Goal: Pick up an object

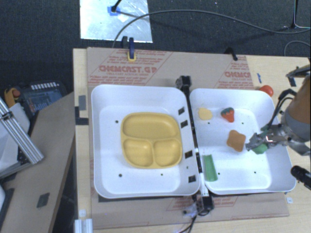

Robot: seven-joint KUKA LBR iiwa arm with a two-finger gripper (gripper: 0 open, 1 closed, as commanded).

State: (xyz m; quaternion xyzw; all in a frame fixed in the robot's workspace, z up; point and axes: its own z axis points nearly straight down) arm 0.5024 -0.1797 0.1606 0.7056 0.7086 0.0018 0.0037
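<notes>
The right bin (243, 181) holds several small objects. A brown bread-like piece (236, 140) lies near its middle. A red strawberry (227, 114) and a pale yellow piece (205, 114) sit toward the far side. A long green piece (209, 167) lies by the near left wall. My gripper (254, 143) is low in the bin, just right of the brown piece. A small green object (261, 149) shows partly from under it, touching or nearly touching it. The arm (296, 120) hides the rest of that object.
The left bin (104, 130) holds a yellow divided plate (148, 140). A red-orange round thing (266, 90) sits just outside the right bin's far right corner. Black clips (184, 83) run along the seam between the bins. Cables cross the dark floor behind the bench.
</notes>
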